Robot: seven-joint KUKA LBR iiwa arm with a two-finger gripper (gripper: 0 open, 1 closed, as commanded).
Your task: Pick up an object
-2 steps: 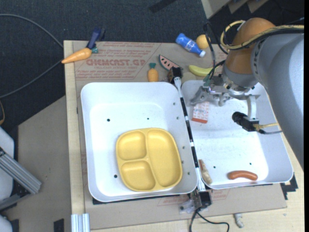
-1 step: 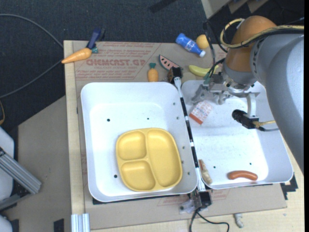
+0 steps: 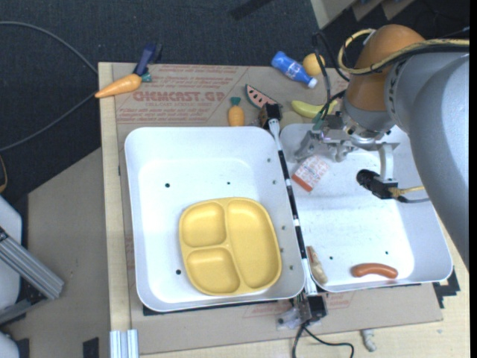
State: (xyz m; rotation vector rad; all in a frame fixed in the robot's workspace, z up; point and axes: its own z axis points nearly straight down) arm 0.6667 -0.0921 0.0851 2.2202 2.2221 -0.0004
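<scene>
The fingers [image 3: 322, 144] hang low in the right-hand white bin [image 3: 417, 271], probably reaching for the small clear packet with red print [image 3: 309, 174] lying just below them; whether they are spread I cannot tell. Farther off, an orange sausage-shaped toy [image 3: 375, 271]. Beyond, cardboard [image 3: 186, 95] on the worktop reads "CHEMCAST GP".

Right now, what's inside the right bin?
In the right bin: a small packet near the gripper, a hot dog at the front, a brownish piece by the divider. The arm covers the far right corner.
</scene>
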